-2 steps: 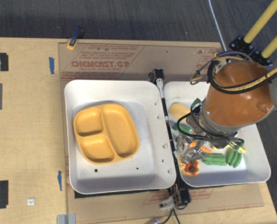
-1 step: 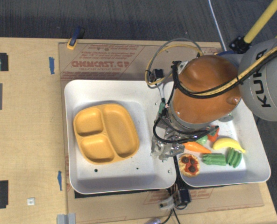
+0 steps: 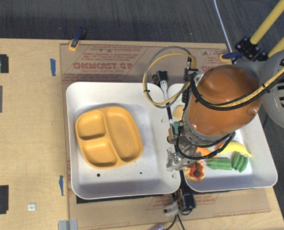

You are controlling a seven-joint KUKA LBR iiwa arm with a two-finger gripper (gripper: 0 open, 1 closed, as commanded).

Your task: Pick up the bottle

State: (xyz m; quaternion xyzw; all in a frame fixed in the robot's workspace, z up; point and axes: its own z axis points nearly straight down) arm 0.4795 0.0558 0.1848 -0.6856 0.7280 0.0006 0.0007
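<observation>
My arm's orange wrist band (image 3: 221, 102) hangs over the right bin (image 3: 261, 176) and hides most of what lies in it. The gripper (image 3: 179, 161) points down at the bin's left wall, near the divider between the two bins. A small tan, rounded piece (image 3: 178, 112) peeks out to the left of the wrist; I cannot tell whether it is the bottle. No object shows in the gripper.
A yellow divided plate (image 3: 108, 136) lies in the left bin (image 3: 79, 99). In the right bin's front lie a green toy (image 3: 228, 163), a yellow piece (image 3: 238, 149) and an orange-red item (image 3: 197, 170). Cables (image 3: 157, 87) loop above the wrist.
</observation>
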